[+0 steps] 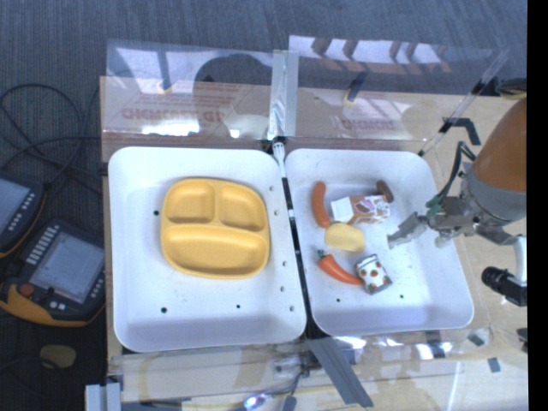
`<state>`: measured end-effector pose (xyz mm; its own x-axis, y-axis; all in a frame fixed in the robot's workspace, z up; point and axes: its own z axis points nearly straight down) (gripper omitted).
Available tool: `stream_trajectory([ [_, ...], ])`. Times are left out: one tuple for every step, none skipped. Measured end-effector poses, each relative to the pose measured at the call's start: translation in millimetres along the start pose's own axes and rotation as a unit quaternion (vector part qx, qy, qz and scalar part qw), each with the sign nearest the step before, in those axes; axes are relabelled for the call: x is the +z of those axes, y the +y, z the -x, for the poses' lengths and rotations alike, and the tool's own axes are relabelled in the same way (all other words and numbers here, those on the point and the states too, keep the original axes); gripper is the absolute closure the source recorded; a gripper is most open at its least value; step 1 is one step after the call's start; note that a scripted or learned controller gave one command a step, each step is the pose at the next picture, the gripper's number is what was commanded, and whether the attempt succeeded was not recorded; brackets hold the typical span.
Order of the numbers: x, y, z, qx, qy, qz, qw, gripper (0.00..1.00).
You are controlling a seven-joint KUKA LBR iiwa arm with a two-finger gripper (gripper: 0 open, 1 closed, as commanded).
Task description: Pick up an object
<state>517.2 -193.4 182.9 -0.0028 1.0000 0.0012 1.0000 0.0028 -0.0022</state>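
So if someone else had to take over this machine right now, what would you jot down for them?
Gripper: over the right side of the right bin, nothing between its fingers; I cannot tell whether they are open or shut.
Things: sausage, small carton, yellow piece, carrot and small can lie clustered in the right bin, left of the gripper. A yellow divided plate sits in the left bin.
Done: nothing picked up.
Left: choose one item, grasp it, lift it.
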Motion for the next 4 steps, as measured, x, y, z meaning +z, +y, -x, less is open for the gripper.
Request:
stream_trajectory([
  [92.4, 55.4, -60.2, -0.001, -0.002, 0.008, 1.0000, 0.00],
  [95.1, 135.1, -76.5, 0.005, -0.002, -0.013, 0.9999, 0.00],
  [90.3, 130.4, -75.0, 0.007, -0.003, -0.023, 0.9997, 1.00],
  [-30.1, 107.6, -127.7, 0.000, -0.001, 0.000, 1.0000, 1.00],
])
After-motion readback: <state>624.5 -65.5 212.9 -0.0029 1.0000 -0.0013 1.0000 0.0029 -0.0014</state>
